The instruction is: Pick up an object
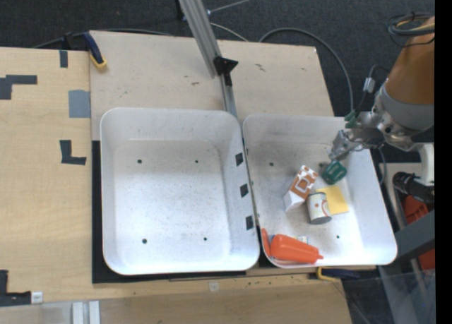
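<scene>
The desk [169,75] carries two white bins side by side. The left bin [113,174] sits with bare floor showing. A grey metal rail [198,19] slants down from the top edge to the seam between the bins.

The right bin [275,132] holds a small cluster toward its near right part. An orange carrot-shaped toy [291,248] lies on its side at the near edge, beside the divider. Further right, a white-and-orange carton [300,187] lies tilted, touching a small can [318,208] just beside it. A yellow pad [337,200] lies flat against the can's right side. A dark green piece [334,171] sits just above the pad.

The arm [413,82] reaches in from the right, its orange band above the grey wrist, bent down and leftward over the right bin's far right part. The gripper [340,152] hangs right over the green piece, close to it; whether it is parted, closed or gripping that piece cannot be told here.
</scene>
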